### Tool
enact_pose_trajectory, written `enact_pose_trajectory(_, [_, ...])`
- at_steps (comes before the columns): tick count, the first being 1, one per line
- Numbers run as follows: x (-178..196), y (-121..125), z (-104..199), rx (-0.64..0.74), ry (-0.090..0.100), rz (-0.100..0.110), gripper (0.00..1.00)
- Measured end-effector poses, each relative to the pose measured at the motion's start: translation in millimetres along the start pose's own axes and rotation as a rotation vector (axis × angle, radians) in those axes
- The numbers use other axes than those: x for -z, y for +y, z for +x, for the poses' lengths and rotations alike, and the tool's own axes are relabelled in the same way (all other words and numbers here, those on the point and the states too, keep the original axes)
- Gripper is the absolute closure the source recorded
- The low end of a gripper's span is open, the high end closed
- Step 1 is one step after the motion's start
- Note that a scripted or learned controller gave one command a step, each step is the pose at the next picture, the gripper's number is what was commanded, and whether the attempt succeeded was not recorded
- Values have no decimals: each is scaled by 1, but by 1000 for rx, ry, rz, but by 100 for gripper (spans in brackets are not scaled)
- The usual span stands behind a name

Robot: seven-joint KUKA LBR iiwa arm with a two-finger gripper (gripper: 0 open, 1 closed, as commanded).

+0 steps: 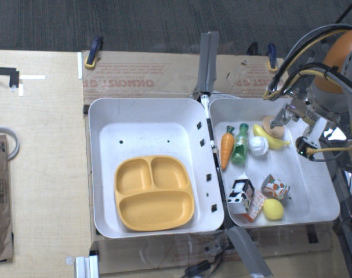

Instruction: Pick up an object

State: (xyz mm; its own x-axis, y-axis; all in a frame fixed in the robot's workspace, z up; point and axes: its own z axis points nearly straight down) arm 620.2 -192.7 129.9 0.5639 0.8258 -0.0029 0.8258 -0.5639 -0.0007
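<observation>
While the gripper (282, 119) hangs over the right bin (315, 213), grip unclear, banana (268, 136) just beside it, carrot (227, 148), green bottle (240, 146), lemon (273, 209), yellow plate (155, 193) in left bin (100, 172).

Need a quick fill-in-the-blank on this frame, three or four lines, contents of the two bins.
1. The yellow three-compartment plastic tray lies in the ____ white bin.
2. The orange toy carrot lies right beside the ____ plastic bottle.
3. The round yellow toy lemon sits near the right bin's ____ edge.

Missing words: left; green; front
</observation>
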Motion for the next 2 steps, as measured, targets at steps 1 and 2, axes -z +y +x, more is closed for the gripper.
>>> enact_pose_trajectory(1, [-15, -14, 41, -146, 0, 1, 0])
enact_pose_trajectory(2, [-39, 12, 14, -500, 0, 2, 0])
